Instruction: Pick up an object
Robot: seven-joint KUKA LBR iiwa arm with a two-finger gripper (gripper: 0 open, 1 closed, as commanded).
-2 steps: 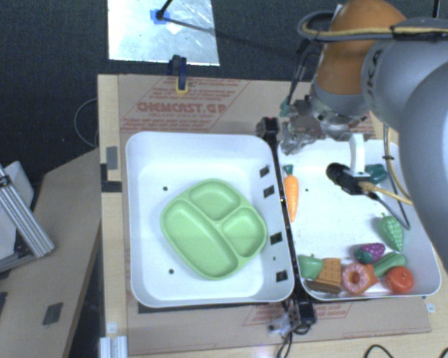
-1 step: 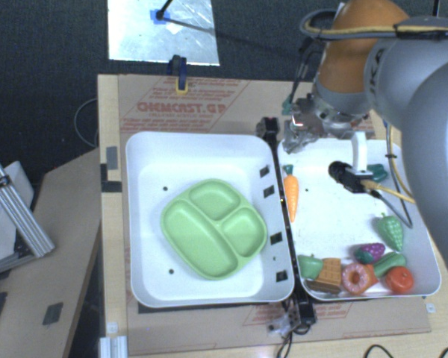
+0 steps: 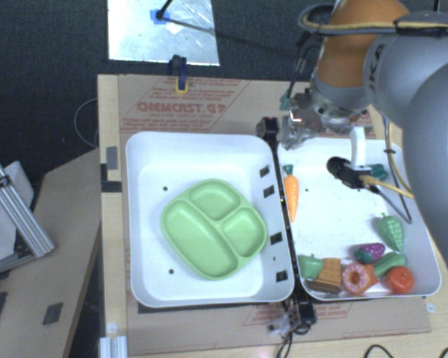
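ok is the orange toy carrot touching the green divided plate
Apart. The camera view shows the orange toy carrot lying in the right white bin, and the green divided plate in the left white bin, with both bin walls between them.

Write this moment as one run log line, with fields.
gripper: above far edge of right bin | held: nothing seen | carrot: lying by bin divider | green tray: in left bin
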